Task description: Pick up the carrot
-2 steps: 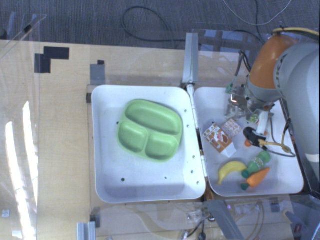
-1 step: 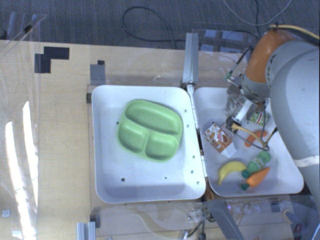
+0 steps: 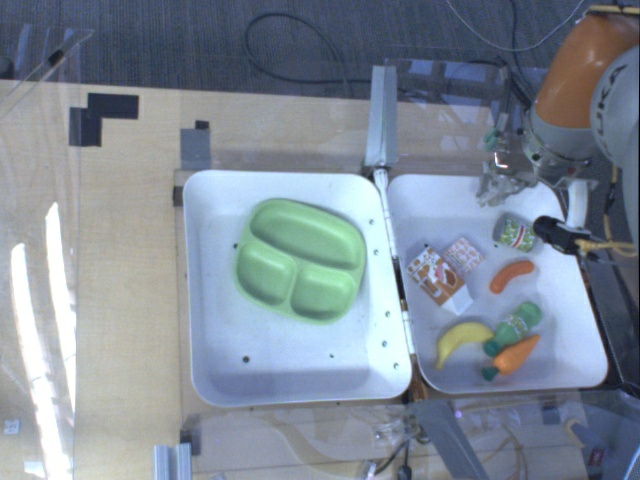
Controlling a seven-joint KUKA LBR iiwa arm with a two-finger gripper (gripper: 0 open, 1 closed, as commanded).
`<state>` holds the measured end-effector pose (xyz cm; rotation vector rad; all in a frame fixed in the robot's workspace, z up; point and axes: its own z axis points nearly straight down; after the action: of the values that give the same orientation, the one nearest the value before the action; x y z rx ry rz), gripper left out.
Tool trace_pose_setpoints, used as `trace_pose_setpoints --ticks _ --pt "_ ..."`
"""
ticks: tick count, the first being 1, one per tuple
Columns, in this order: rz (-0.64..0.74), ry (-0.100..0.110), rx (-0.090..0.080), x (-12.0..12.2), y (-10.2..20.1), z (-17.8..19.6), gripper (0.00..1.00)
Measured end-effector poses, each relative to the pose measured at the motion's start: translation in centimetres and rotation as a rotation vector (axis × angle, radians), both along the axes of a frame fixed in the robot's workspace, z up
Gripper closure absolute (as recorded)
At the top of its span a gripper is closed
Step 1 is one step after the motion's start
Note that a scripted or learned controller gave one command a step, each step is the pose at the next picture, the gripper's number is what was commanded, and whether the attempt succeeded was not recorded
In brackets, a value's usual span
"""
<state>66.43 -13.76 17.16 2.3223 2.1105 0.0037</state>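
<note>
Lowest in the right bin (image 3: 600, 363) lies the carrot (image 3: 512, 355): a short orange cone with a green top, tilted, touching a green bottle (image 3: 517, 323) beside a banana (image 3: 462, 340). Well apart, the gripper (image 3: 497, 190) hovers at the bin's far edge, carrying nothing.

Left bin (image 3: 200, 298) has a green divided plate (image 3: 299, 259) in it. Right bin (image 3: 430, 203) is cluttered: banana (image 3: 461, 341), sausage (image 3: 511, 275), two snack boxes, a small can (image 3: 515, 233).

Glossy plastic carrot (image 3: 516, 353) and banana (image 3: 460, 340) lie in a smooth white plastic bin (image 3: 590, 368); a matt green tray (image 3: 299, 259) sits nearby, on a pale wood-look tabletop (image 3: 100, 298).
</note>
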Motion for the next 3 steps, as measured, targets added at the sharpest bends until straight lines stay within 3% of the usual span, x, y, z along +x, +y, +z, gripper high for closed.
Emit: trace_pose_setpoints --ticks 1,2,3 --pt "-0.086 0.0 0.0 -0.3 -4.3 -8.4 0.0" --pt "-0.224 0.0 0.0 0.5 -5.6 -1.8 0.0" --pt "-0.409 0.003 0.002 -6.8 -4.6 -4.1 0.0"
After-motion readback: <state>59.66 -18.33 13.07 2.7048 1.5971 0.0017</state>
